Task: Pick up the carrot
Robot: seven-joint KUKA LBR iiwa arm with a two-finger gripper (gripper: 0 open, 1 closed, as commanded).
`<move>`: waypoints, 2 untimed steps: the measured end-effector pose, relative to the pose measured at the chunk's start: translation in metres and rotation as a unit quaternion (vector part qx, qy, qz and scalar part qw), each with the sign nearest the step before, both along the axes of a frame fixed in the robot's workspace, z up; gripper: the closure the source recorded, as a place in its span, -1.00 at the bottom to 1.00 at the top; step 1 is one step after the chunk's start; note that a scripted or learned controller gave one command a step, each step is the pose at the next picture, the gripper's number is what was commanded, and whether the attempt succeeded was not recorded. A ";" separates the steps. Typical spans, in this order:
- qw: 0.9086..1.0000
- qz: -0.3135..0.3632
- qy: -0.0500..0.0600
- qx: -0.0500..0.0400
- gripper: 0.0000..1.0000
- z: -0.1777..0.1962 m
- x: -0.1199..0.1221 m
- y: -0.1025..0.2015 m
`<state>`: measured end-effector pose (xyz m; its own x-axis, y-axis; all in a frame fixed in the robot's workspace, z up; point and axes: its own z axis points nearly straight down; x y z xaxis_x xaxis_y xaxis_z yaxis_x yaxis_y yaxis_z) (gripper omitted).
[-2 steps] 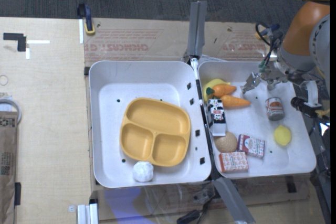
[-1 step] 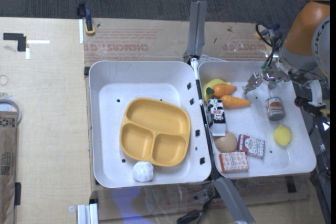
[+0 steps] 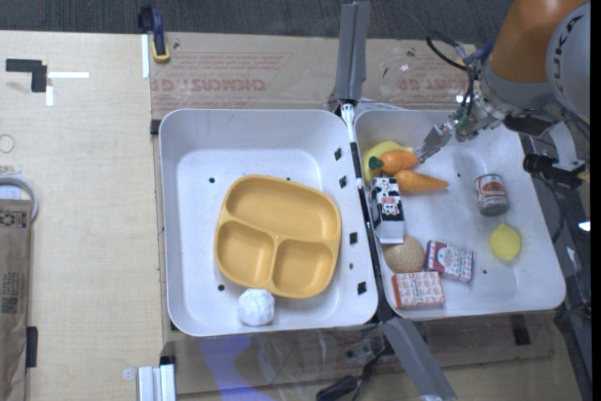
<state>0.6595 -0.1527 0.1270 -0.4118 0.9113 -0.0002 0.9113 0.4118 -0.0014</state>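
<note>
The carrot (image 3: 423, 183) lies in the right bin (image 3: 540, 230), near its back left, with its tip pointing right. A second orange piece with a green top (image 3: 398, 161) lies just behind it, against a yellow fruit (image 3: 380, 149). My gripper (image 3: 434, 142) hangs low over the back of this bin. It sits just right of the orange piece and a little behind the carrot, with nothing visibly held. The grey arm with its orange band (image 3: 526, 33) comes in from the upper right.
The right bin also holds a black-and-white carton (image 3: 388, 201), a small can (image 3: 490, 193), a lemon (image 3: 505, 242), a tan round bun (image 3: 404, 254) and two red boxes (image 3: 449, 260). In the left bin (image 3: 188, 155) are a yellow divided plate (image 3: 278, 236) and a white ball (image 3: 254, 306).
</note>
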 end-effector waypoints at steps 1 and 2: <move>1.000 0.029 -0.008 -0.003 -1.00 -0.023 -0.044 0.037; 1.000 0.029 -0.005 -0.002 1.00 -0.017 -0.044 0.036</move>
